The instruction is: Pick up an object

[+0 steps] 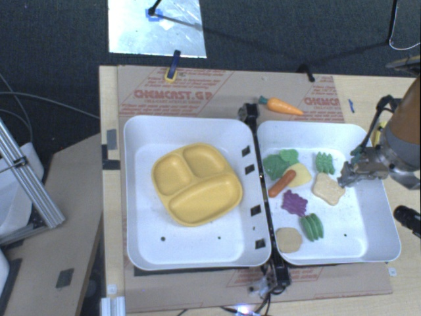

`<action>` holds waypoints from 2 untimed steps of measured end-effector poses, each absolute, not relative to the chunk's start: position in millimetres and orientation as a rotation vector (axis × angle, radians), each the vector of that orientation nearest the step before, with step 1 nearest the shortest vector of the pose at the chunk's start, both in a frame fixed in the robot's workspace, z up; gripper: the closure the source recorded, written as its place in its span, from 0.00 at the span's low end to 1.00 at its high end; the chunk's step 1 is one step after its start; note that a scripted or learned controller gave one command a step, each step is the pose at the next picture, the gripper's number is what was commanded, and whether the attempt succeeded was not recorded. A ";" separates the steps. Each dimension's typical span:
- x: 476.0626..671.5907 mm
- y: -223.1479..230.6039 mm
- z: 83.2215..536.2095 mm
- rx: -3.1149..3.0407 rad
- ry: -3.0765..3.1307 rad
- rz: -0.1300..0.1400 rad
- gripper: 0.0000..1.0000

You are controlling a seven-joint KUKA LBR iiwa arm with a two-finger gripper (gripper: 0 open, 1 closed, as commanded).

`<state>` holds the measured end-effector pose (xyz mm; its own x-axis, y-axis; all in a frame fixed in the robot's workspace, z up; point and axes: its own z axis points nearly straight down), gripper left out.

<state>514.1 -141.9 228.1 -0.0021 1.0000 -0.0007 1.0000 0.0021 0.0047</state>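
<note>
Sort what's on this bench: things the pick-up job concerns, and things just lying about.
Job:
claw
bread slice
purple grapes
red sausage
green leaf
two green pods
tan cookie
right bin

Lying about:
yellow divided plate in the left bin
carrot outside the bins
blue-and-yellow clip

Two bins [197, 127]; one yellow tray [196, 183]; one carrot [281, 106]; eight toy foods [294, 203] left of gripper [347, 175].
</note>
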 end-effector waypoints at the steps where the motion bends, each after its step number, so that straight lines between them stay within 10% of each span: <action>1: 488.4 -112.0 362.9 2.204 2.219 0.018 1.00; 2: 487.4 -27.6 326.1 2.208 2.237 0.004 1.00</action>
<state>487.4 -27.6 326.1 -0.0129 0.9999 0.0031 0.9999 0.0129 0.0006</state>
